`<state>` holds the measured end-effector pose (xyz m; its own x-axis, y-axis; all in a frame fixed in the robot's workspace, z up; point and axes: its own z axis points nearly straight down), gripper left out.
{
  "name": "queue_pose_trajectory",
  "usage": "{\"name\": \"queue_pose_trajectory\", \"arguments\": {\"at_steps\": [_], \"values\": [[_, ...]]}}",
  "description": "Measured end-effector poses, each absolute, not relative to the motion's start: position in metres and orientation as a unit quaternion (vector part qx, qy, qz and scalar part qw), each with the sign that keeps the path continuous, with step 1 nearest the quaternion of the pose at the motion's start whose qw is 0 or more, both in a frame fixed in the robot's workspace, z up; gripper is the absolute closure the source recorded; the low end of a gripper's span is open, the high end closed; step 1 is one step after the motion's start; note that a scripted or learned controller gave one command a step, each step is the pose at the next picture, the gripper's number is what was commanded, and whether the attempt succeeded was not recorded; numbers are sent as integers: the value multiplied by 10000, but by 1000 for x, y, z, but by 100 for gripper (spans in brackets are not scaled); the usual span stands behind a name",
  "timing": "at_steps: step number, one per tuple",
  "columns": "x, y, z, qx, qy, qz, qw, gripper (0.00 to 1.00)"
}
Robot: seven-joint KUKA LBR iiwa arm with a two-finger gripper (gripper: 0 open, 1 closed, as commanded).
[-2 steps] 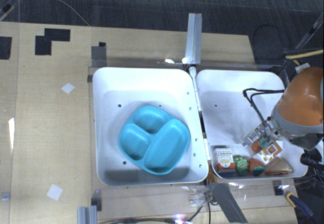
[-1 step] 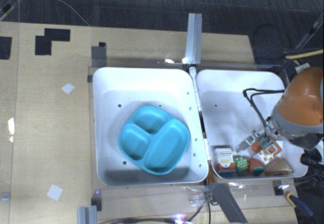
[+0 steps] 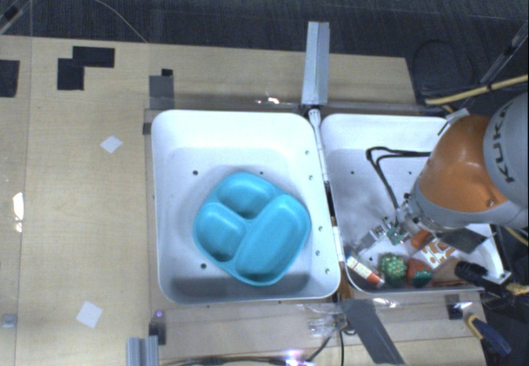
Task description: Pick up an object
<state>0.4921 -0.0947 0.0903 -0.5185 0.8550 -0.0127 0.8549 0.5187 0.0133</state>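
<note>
A clutter of small objects, one green and knobbly, others orange and white, lies in the near corner of your right-hand bin. The end effector hangs low just above them; whether it is open or closed, you cannot tell. You appear mid-descent; next, settle on one item. A blue divided tray sits in the left bin.

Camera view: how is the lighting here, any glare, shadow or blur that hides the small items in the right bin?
Camera view: even light overall; small glare spots on the bench at the left edge and the left bin top rim; soft shadow under the blue tray; the arm shades and covers part of the right bin; the small items there look blurred and hard to identify.
</note>
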Motion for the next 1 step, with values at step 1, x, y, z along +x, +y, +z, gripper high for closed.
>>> {"name": "queue_pose_trajectory", "arguments": {"at_steps": [1], "values": [[599, -120, 88, 4496, 8932, 19, 61, 0]]}}
